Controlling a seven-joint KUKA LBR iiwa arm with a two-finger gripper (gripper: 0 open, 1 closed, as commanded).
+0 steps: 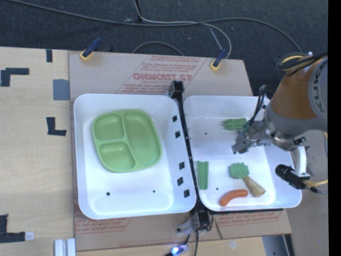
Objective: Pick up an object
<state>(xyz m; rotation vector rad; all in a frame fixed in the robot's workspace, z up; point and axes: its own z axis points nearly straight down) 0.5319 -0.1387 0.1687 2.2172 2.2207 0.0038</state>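
- Gripper (241, 144) sits low inside the right bin (213, 108), its dark fingers pointing toward the bin's middle; from this slant I cannot tell whether they are spread or closed, and nothing shows between them.
- Reaching in from the right, the arm (298, 97) leans over the bin's far right wall, which looks like the reason its wrist is tipped inward rather than straight down.
- Just beyond the gripper, toward the bin's back, lies a small green leafy piece (234, 124), near enough to be the likeliest target, though I would not swear to it.
- Nearer the front edge is a green-topped cone (246, 178), lying on its side with its tan end pointing to the front right corner.
- Beside that, an orange sausage (233, 197) rests along the front wall, and a green stick (202, 174) lies close to the divider between the bins.
- These loose pieces are spread apart on the white floor, which should give the fingers room to close around any one of them.
- Over in the left bin (85, 159) a green divided plate (127, 140) lies flat, well away from the arm.
- Both bins rest on a cardboard sheet (160, 73) clamped to the tabletop (32, 159), presumably so they stay put.
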